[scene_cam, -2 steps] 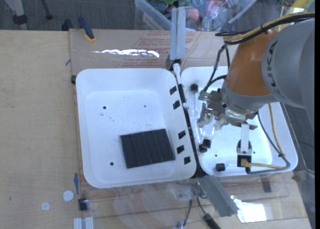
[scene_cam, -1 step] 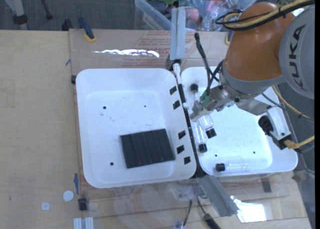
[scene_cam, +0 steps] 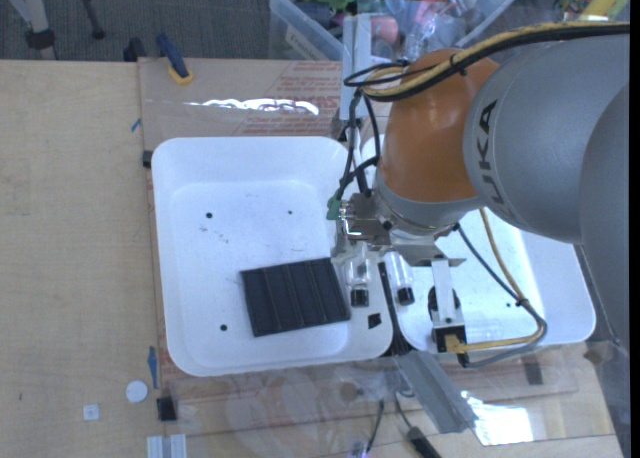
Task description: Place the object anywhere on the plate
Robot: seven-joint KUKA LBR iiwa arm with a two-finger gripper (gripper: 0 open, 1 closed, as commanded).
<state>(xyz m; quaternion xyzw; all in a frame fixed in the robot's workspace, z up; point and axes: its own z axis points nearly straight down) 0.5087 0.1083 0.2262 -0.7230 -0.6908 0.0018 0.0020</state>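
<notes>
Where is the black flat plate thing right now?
The black plate lies flat in the left white bin, near its front right corner, just left of the gripper.

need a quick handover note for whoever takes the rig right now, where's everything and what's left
End effector: low over the right edge of the left bin, at the divide between the two bins; the view does not settle whether it holds anything.
Plate: the dark ribbed rectangular plate lies flat in the left bin, toward its front right, just left of the end effector.
Object: not identifiable in this view; nothing rests on the plate.
Done: arm has reached in next to the plate.
Left: confirm what the end effector carries, then set the object on the plate.
</notes>
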